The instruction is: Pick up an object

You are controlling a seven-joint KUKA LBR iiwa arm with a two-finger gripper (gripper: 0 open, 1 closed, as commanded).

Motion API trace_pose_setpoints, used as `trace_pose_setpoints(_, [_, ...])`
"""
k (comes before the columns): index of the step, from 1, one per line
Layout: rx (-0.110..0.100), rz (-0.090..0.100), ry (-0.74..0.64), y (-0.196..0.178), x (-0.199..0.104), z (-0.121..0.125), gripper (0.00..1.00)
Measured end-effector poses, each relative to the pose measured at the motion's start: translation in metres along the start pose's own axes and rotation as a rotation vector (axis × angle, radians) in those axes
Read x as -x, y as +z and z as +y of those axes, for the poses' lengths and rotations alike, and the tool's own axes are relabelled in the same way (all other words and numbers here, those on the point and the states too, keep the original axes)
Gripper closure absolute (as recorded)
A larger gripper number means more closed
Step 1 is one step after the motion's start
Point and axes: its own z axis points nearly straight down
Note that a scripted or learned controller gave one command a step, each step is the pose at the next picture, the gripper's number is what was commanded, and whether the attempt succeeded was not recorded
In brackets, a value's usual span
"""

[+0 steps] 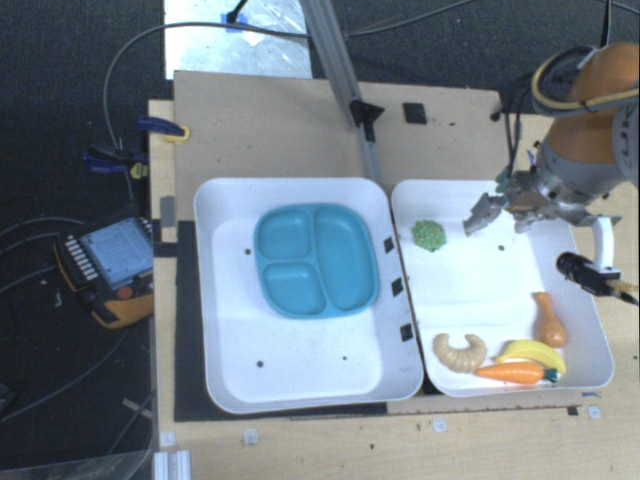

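While our gripper [484, 214] hung over the right bin [455, 293] with nothing in it, its fingers too blurred to judge, the broccoli [429, 235] lay just beside and the carrot [513, 373] farther off, so picking remained undone.

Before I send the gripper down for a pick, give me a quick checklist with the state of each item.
1. Gripper over the right bin: ok.
2. Nothing held between the fingers: ok.
3. Finger opening wide enough: cannot tell.
4. Nearest target, broccoli, free-standing, to the gripper's left in the view: ok.
5. Gripper lined up directly above broccoli: not ok, it sits off to the side.
6. Carrot, banana and croissant crowded at the near wall, hard picks: not ok.
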Motion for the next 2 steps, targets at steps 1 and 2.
trace_pose_setpoints(1, [-0.002, 0.000, 0.003, 0.042, 0.000, -0.004, 0.00])
trace_pose_setpoints(2, [-0.003, 0.000, 0.003, 0.104, 0.001, -0.007, 0.00])
